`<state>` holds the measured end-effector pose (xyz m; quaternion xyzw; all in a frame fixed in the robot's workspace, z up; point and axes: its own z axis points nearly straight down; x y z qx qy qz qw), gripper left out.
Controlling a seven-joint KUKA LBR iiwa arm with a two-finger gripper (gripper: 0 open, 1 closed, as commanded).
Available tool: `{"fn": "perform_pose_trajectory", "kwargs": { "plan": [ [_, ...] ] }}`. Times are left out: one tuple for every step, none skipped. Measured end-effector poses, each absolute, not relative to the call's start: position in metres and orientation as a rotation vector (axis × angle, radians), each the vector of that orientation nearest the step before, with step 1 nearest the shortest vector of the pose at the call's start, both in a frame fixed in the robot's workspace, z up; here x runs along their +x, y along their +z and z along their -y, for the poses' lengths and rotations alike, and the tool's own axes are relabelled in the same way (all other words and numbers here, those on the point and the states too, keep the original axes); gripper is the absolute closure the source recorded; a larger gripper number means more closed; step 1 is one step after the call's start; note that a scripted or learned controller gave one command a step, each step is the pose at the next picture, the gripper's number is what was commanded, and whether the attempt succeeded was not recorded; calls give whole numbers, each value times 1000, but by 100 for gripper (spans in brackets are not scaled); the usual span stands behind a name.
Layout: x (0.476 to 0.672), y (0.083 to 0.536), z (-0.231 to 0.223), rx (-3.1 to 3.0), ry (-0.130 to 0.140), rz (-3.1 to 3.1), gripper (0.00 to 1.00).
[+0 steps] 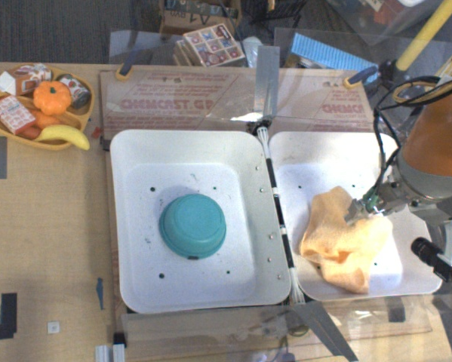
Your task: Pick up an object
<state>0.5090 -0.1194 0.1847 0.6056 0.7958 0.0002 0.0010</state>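
Touching cloth point(345, 240) near bin edge.

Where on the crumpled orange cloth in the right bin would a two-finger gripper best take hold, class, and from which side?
Probably from straight above, on the raised fold along the upper edge of the orange cloth. It lies bunched and soft in the right bin, so its ridges give fingers something to pinch. The gripper is already at that edge.
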Motion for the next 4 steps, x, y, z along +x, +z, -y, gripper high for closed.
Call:
{"fn": "perform_pose_trajectory", "kwargs": {
  "plan": [
    [509, 185, 119, 1901, 0, -2498, 0],
    [591, 89, 99, 1816, 7, -2549, 0],
    [591, 89, 99, 1816, 7, -2549, 0],
    [591, 89, 99, 1816, 7, -2549, 0]
  ]
}}
